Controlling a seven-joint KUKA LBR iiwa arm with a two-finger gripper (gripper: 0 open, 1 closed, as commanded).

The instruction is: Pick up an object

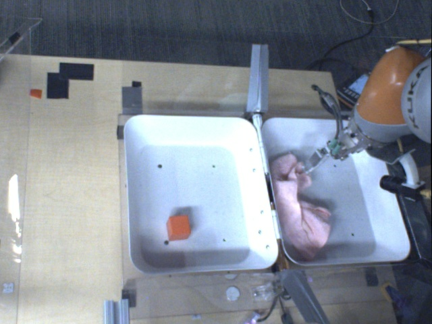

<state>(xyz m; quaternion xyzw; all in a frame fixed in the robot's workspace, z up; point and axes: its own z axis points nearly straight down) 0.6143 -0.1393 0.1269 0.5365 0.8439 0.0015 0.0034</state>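
Observation:
A crumpled pink cloth [301, 209] lies along the left side of the right bin [378, 208], stretching from its middle towards the front wall. My gripper [309, 169] reaches in from the right at a slant, and its tip is at the cloth's upper edge, touching it or just above it. A small orange cube [179, 227] sits on the floor of the left bin [196, 130], near the front left, far from the gripper.
A metal divider post [257, 79] stands behind the seam between the two bins. The arm's orange band [391, 86] hangs over the right bin's back right corner. Black markers [67, 78] lie on the bench at the far left.

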